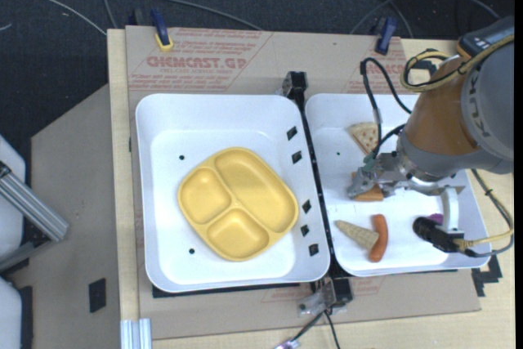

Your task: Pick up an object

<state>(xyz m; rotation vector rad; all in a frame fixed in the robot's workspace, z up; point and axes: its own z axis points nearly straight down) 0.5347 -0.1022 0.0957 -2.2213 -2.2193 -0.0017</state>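
The gripper [365, 182] sits low in the right bin [343, 114], and the big arm [445, 123] hides most of it, so I cannot tell its state. An orange thing [369, 194] touches it. At 6 o'clock lie a cone [358, 233] and hot dog [377, 237]. At 12 o'clock, a pizza slice [364, 135]. A yellow tray [237, 202] fills the left bin [155, 176].

Over in the right bin [343, 257], a red hot dog [377, 237] stands almost upright by the front rim, a tan cone [356, 232] touching its left, a pizza slice [365, 135] near the back.
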